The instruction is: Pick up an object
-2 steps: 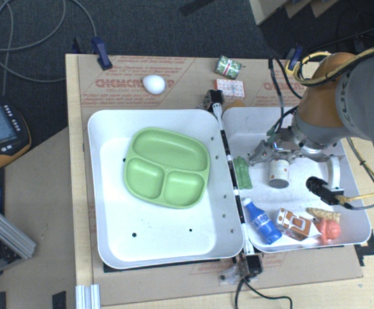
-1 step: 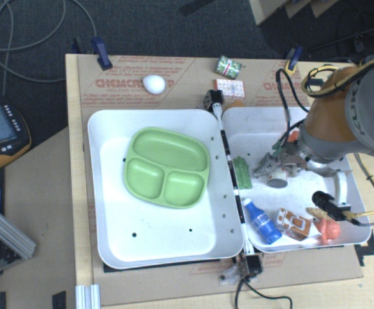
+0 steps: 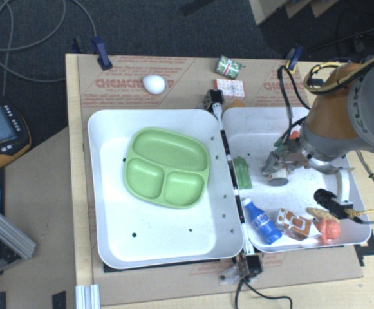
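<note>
White bins: two; green tray (image 3: 166, 167): one; fingers (image 3: 273, 170) state unclear.

Light green tray (image 3: 167, 168), blue bottle (image 3: 262, 223), white bins (image 3: 109, 224), orange band (image 3: 331, 111)

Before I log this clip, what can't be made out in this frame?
- Gripper, camera view: finger gap too small and blurred to judge.
- Right bin: the arm covers its far right side.
- Orange-and-white item: too small to identify.
</note>
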Robot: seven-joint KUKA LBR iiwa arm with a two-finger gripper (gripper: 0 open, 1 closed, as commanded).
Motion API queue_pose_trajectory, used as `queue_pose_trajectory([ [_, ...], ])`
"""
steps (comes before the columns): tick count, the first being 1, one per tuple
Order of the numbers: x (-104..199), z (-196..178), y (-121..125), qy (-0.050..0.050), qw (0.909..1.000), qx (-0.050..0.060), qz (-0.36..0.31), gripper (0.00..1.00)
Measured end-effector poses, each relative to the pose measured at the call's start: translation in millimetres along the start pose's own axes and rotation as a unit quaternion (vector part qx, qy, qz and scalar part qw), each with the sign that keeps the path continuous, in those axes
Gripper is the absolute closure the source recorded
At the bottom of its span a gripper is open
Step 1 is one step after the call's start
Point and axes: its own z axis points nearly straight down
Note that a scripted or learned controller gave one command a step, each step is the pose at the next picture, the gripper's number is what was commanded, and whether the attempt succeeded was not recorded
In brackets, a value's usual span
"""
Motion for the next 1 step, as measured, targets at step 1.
queue_pose_trajectory([
  [1, 80.8, -90.8, 29.2, 0.000, 1.0000, -0.001, -0.001, 1.00],
])
